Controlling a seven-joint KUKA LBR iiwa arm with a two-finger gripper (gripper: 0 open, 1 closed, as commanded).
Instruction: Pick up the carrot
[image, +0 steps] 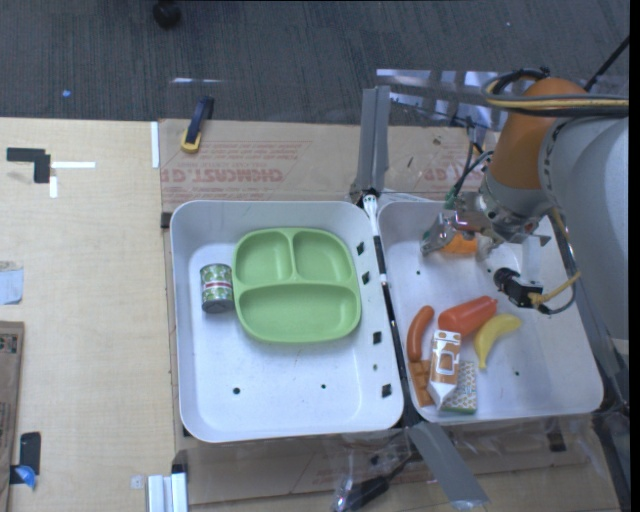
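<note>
**Carrot lies near, gripper hangs far**

The carrot (420, 380) appears to be the short, ridged orange piece in the right bin (545, 385). It lies at the near left of the bin, tight along the left wall. This identification is a judgement, since the piece is small and partly covered.

A long red sausage (421, 330) touches or nearly touches the carrot's far end. A white packet (446, 354) and a printed bag (461, 396) press against its right side. The carrot is hemmed in between the wall and these packets, which leaves little room for a grasp across its width. A grasp would probably have to come from straight above.

Further right lie a red pepper-like piece (466, 313) and a banana (495, 338), both clear of the carrot.

The gripper (443, 236) hangs at the far end of the same bin, well apart from the carrot. It is just beside a small orange lump (462, 244) that cannot be identified. Whether the gripper is open or closed, or holds that lump, cannot be told from this slant.

The left bin (280, 395) holds a green divided plate (297, 285) and a small can (216, 288). Neither is in the way.
</note>
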